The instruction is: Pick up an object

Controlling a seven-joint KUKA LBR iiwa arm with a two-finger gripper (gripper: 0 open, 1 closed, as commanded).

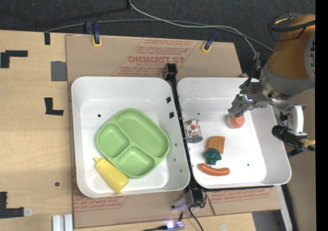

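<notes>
A yellow bottle [110,174] lies low in the left bin [82,122]. At right, the claw [240,108] hangs directly above a small pink round piece [236,122]; its opening cannot be told. Best descend straight, centred over it, before closing.

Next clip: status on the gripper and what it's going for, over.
Gripper low in the right bin, directly over a small pink round piece. Grasp unconfirmed. Can, cracker and sausage sit apart, not in the way.
</notes>
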